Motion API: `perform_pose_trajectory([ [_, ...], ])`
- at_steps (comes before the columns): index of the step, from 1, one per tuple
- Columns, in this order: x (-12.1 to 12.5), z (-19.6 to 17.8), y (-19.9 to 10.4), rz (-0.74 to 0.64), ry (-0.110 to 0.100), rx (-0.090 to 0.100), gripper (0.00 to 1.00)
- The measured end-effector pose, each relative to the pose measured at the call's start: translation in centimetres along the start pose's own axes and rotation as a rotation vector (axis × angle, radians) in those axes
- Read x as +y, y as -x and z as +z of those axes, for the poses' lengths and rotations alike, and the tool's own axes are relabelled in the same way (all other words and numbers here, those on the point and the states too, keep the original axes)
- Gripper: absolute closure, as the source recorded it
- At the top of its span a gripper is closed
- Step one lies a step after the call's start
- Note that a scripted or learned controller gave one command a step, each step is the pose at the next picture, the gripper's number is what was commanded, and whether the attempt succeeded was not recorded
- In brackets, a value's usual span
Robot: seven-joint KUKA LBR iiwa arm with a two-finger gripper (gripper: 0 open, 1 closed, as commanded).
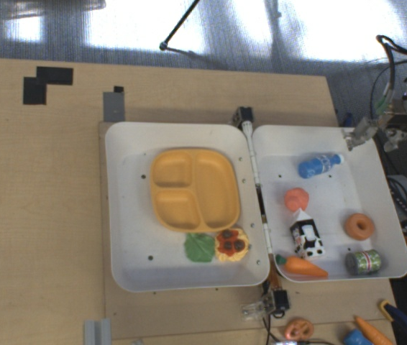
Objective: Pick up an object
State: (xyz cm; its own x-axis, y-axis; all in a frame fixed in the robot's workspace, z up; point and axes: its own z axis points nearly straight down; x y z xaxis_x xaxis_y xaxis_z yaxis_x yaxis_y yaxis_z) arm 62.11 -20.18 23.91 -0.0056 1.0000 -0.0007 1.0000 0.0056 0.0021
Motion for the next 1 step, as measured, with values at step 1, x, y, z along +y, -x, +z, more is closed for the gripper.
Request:
perform_pose_trajectory([
  [1,-7.15,2.72,0.4,0.016,-0.001,-0.001,0.0],
])
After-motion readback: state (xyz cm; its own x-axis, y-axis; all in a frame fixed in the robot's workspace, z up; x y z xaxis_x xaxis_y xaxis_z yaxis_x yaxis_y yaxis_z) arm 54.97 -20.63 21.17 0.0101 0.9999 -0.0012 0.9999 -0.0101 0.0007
